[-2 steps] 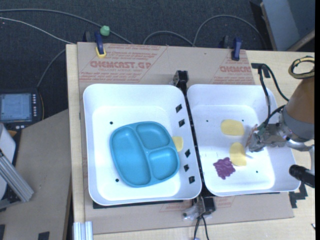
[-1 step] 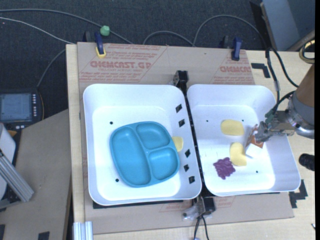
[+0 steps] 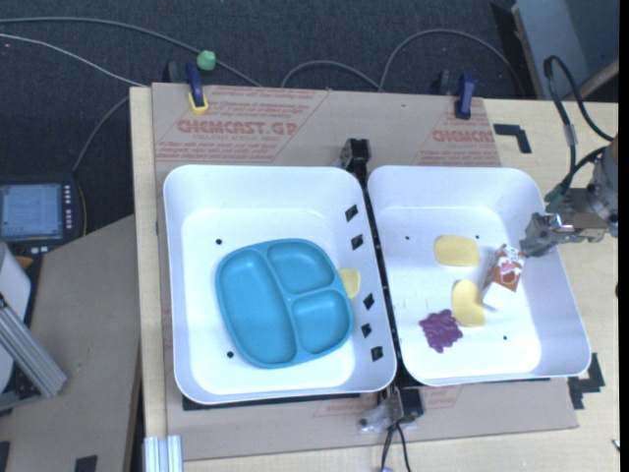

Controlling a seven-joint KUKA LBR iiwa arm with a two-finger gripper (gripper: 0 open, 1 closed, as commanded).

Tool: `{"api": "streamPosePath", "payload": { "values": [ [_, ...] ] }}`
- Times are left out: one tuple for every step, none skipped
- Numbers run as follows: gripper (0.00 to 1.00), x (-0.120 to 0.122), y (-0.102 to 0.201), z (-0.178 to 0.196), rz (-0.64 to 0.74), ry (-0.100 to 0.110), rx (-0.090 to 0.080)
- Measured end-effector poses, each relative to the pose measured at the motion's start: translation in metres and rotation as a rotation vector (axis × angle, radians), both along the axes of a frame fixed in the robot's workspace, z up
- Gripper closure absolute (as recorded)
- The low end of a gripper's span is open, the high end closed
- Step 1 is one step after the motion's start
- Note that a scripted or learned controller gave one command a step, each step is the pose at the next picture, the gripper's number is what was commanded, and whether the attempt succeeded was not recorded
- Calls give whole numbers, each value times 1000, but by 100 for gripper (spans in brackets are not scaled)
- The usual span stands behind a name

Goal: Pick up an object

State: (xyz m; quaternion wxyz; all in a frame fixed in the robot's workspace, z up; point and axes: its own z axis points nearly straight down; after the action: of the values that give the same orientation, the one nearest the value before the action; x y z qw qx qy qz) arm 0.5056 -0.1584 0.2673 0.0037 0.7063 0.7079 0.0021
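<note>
hovering at the right bin's (image 3: 550, 293) right rim, the gripper (image 3: 539, 236) has the small red-and-white packet (image 3: 506, 268) just down-left of it, tilted upright; jaw state cannot be told.

We see a bench (image 3: 295, 116) topped with a brown printed board, and two shallow white bins sit directly on it, side by side and touching along a black clipped seam. The left bin (image 3: 187, 264) and the right bin (image 3: 550, 313) cover most of the board. Blue clamps (image 3: 198, 94) grip its far edge.
</note>
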Motion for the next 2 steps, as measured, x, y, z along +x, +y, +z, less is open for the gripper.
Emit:
{"api": "streamPosePath", "payload": {
  "values": [
    [100,1,0,30,-1,3,1],
    [100,16,54,11,4,11,5]
  ]
}}
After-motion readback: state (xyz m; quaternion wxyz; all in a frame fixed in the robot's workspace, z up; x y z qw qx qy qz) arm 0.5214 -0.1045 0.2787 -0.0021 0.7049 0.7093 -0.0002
